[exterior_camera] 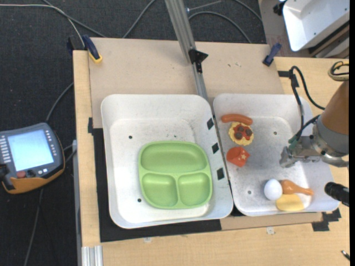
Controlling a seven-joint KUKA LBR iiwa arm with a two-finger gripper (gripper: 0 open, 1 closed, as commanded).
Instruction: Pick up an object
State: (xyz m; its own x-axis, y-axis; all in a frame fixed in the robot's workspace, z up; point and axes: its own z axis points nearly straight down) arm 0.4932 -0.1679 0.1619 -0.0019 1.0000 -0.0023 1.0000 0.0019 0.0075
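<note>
Yellow plastic banana (290, 203), white egg (272, 189), orange drumstick (296, 188) bunched at right bin's (260, 107) front. Grey metal hand (293, 152) just above, grip state unclear, can't tell.

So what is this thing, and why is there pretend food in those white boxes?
It is a robot arm, grey with an orange part, reaching in from the right. One camera fixed up high looks down on the bench. At the arm's end is a gripper, like a hand with two fingers, low over the right bin.

That bin holds toy food: a sausage, a small pizza, a red piece like a strawberry or tomato, a white egg, a chicken drumstick and something yellow. The left bin holds a green plate with three sections.

The robot is meant to pick something up. I cannot see anything in its gripper.
</note>
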